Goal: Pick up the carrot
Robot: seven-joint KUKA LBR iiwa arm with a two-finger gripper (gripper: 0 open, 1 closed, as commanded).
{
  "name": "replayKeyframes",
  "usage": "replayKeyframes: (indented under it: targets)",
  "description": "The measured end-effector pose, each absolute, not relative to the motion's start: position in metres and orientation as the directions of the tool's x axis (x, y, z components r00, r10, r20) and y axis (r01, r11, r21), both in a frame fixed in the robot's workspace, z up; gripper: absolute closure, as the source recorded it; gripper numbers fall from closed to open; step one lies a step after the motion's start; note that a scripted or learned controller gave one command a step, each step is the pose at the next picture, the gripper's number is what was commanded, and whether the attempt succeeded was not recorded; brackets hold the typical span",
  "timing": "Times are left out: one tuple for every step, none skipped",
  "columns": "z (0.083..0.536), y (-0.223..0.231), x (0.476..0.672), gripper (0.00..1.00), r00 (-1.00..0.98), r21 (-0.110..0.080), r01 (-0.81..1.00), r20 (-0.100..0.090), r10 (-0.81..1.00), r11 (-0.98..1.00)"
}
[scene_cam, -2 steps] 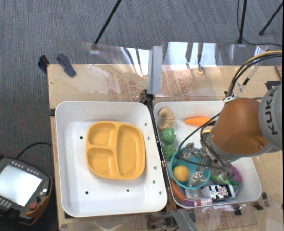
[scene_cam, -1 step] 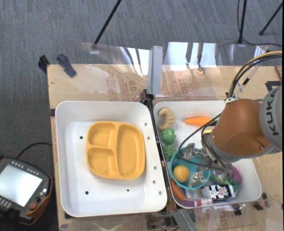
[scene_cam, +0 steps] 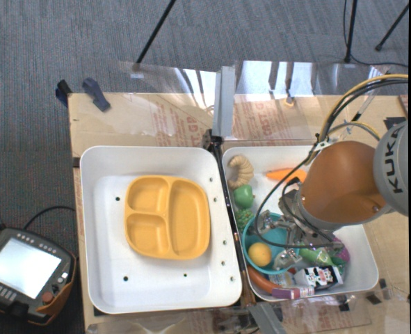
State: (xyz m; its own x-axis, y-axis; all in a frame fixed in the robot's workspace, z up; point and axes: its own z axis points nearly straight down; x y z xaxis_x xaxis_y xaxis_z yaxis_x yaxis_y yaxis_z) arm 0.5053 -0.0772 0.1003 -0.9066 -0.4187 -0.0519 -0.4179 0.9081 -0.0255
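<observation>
The carrot point(scene_cam: 281, 175) is an orange taper lying near the back of the right bin point(scene_cam: 364, 256); its right end is hidden behind the arm's orange band. My gripper point(scene_cam: 277, 241) hangs low over a teal bowl point(scene_cam: 278, 234) in the front half of that bin, a short way in front of the carrot and apart from it. A yellow lemon-like ball point(scene_cam: 259, 254) rests in the bowl just left of the gripper. The carrot is not in the gripper.
The right bin also holds a beige ridged piece point(scene_cam: 240, 170), a green round item point(scene_cam: 243, 197), an orange curved piece point(scene_cam: 261, 282) at the front and a small printed box point(scene_cam: 320, 275). In the left bin point(scene_cam: 101, 186) lies a yellow divided plate point(scene_cam: 167, 216).
</observation>
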Motion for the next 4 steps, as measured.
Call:
replayKeyframes:
  targets:
    - [0.0995, -0.0784, 0.5066, 0.0, -0.917, -0.023, -0.395, -0.049, -0.396, 0.918]
    - [0.0992, -0.08, 0.507, 0.0, -0.898, -0.024, -0.436, -0.05, -0.437, 0.9]
    - [0.1001, -0.0786, 0.5051, 0.0, -0.887, -0.029, -0.457, -0.054, -0.458, 0.889]
    - [0.1002, -0.0742, 0.5062, 0.0, -0.83, -0.033, -0.554, -0.051, -0.555, 0.832]
